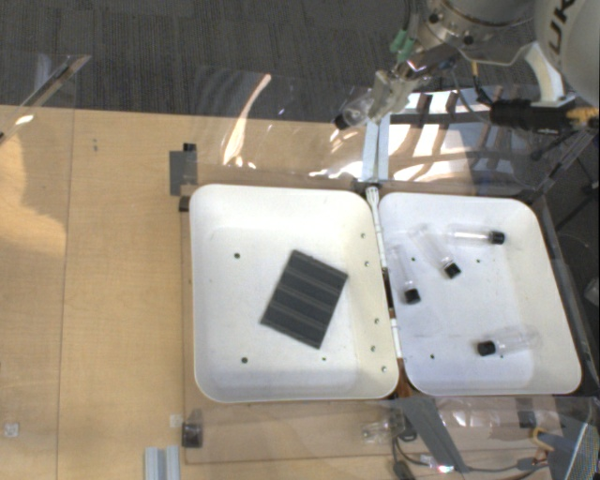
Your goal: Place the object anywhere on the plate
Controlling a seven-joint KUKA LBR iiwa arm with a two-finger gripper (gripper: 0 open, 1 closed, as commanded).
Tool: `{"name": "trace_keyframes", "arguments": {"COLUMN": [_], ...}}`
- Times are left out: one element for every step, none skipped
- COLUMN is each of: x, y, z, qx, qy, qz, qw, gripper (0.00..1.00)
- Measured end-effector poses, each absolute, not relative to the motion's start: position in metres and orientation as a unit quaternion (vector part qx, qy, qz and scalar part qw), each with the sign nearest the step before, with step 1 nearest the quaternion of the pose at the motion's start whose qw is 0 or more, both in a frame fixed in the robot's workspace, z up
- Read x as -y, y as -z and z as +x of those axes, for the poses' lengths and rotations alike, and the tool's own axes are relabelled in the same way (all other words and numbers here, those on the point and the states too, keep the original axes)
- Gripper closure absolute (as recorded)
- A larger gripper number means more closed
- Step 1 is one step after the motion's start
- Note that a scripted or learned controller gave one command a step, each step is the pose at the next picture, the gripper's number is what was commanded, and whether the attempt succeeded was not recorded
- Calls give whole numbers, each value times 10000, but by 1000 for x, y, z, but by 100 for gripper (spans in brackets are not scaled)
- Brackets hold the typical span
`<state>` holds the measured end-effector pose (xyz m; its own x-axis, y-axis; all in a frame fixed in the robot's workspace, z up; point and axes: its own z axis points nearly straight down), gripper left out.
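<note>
On the left, the pale wooden bench top (94,281) lies bare under a sheet of clear plastic that throws back streaks of light. Next comes the left shallow white bin (216,347), and in its middle lies the dark grey ribbed rectangular plate (304,299), flat and turned at a slant to the bin's walls. The right shallow white bin (553,356) sits just beside it, their rims touching along the centre seam. Four small clear plastic vials with black caps are scattered in it: one (407,275) near the left wall, one (439,254) just right of that, one (474,235) toward the far wall, and one (504,343) toward the near right corner. All four rest on the bin floor, well apart from the plate. Up above the far rims, over the seam, hangs the two-finger gripper (361,111) on its grey arm (487,14), clear of both bins. Something glassy glints at its tip, but I cannot tell how the hand is set.
</note>
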<state>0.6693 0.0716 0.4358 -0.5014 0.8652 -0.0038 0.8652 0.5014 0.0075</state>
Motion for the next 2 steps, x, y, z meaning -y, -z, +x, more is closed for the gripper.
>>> {"name": "trace_keyframes", "arguments": {"x": [-148, -148], "y": [-436, -436], "z": [669, 669], "qx": [-7825, -7825], "qy": [-32, -31], "qz": [6226, 6226], "qw": [27, 26], "gripper": [100, 0]}}
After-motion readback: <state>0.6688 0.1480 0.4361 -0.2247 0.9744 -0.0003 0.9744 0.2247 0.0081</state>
